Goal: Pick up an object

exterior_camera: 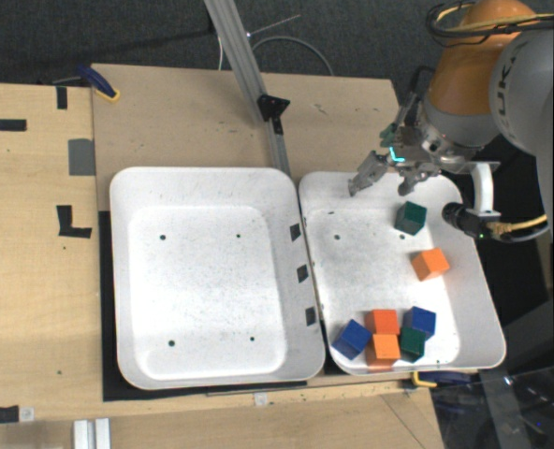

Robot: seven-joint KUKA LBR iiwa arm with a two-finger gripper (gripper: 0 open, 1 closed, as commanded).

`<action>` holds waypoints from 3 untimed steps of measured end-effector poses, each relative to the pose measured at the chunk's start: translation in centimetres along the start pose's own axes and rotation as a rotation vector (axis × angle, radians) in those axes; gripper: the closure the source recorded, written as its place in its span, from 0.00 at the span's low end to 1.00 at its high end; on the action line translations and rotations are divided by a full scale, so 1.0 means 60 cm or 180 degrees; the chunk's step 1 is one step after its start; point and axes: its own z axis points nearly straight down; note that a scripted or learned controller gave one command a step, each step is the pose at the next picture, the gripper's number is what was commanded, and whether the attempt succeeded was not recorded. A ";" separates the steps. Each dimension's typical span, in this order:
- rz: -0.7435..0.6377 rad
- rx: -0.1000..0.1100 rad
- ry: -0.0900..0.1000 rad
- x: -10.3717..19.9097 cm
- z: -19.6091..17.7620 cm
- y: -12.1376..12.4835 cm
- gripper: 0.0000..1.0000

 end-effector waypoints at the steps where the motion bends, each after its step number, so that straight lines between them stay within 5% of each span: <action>1: -0.0003 -0.0014 -0.0002 0.000 -0.004 0.001 0.00; 3: -0.0001 0.0001 -0.0006 0.010 0.177 -0.017 0.00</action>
